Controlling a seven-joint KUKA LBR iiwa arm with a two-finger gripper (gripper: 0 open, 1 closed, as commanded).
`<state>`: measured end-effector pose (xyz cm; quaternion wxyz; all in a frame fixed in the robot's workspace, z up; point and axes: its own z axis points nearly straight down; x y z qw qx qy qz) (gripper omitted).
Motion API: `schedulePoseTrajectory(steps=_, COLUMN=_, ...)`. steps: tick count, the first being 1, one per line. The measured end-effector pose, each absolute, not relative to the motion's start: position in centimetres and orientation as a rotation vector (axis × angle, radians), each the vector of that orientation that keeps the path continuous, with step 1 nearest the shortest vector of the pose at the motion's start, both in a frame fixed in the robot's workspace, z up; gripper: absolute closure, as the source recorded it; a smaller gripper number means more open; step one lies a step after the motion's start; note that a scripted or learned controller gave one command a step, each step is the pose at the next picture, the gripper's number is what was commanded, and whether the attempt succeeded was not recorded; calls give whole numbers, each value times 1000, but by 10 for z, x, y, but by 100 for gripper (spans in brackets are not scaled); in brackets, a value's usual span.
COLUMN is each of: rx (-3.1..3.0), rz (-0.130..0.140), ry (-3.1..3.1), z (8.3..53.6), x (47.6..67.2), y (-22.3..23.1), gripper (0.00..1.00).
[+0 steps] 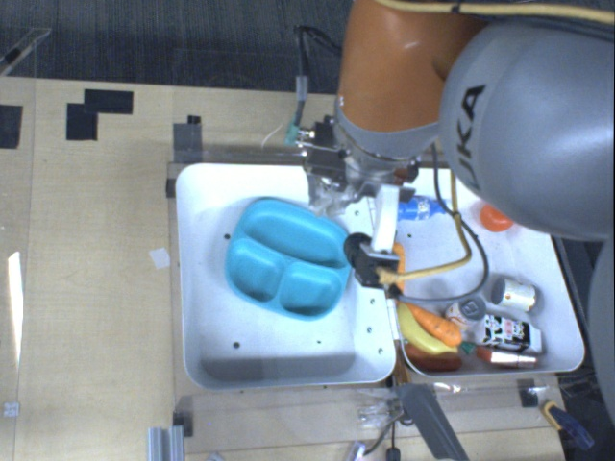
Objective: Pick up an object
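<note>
Gripper (332, 198) is seen low over the far right corner of the left bin (207, 257), just above the rim of the blue divided tray (285, 256); whether anything is held can't be told. Tray lies tilted mid-bin. In the right bin (567, 334), a banana (420, 329), carrot (437, 325) & orange cap (496, 220) are seen.
</note>
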<state>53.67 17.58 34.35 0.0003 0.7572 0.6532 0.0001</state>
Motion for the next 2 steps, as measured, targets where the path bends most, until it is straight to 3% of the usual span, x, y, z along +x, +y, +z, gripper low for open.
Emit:
schedulePoseTrajectory(steps=1, rx=2273, rz=-1, ry=2168, z=340, x=532, y=100, gripper=100)
schedulePoseTrajectory(steps=2, rx=2147, rz=0, ry=2294, z=283, x=498, y=168, gripper=100)
